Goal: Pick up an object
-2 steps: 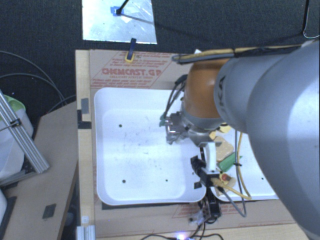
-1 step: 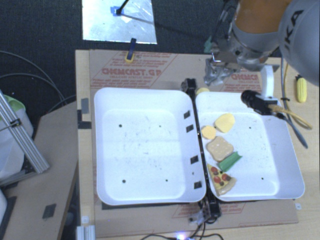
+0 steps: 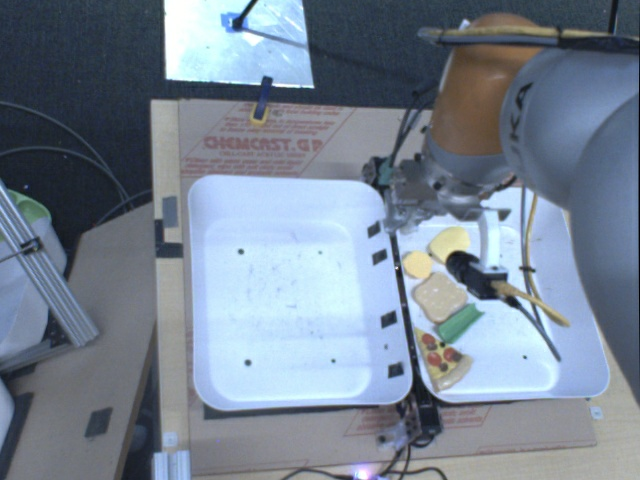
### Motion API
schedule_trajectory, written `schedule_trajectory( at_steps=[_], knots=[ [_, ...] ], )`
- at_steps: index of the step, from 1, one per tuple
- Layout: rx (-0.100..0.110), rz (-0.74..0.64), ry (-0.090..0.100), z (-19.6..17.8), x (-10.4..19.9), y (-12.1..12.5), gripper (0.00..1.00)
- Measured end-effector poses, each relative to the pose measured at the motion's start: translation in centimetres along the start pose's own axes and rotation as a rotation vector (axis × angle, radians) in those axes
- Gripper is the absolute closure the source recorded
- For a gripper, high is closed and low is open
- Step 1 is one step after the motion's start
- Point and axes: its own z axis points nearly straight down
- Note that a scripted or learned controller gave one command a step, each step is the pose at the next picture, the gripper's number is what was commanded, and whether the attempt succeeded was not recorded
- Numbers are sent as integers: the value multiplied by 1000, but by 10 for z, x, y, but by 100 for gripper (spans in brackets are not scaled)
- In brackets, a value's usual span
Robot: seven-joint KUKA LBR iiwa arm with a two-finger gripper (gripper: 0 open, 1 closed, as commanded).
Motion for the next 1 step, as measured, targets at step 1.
schedule_trajectory(
  at_steps=[1],
  knots=[
    [-11,-4,1,-7,1,2,0]
  ],
)
